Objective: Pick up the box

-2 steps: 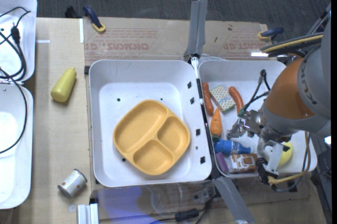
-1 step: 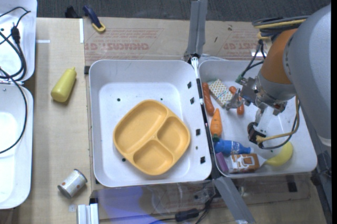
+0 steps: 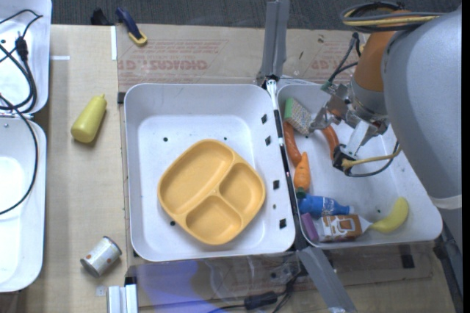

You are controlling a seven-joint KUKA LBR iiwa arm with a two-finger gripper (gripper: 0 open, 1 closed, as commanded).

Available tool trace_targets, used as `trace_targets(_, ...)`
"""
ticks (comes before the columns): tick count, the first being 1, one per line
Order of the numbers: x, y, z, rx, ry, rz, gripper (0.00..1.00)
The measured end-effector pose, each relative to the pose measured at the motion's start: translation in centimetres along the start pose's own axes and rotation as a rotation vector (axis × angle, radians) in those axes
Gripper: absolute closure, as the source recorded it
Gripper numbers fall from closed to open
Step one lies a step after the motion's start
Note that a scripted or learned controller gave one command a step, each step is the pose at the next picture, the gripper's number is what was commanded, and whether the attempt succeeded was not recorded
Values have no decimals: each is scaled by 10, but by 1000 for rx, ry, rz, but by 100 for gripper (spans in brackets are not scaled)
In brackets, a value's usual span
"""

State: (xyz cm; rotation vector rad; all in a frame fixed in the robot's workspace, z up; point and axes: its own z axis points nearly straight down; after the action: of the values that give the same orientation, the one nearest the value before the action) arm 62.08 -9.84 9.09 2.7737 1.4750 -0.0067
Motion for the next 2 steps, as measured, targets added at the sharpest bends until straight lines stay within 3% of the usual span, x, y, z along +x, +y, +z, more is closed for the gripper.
trace_targets(1,-90,-43,-35,1,2,-272,0)
trace_targets(2,-83,-69,-4,2,2,-216,0)
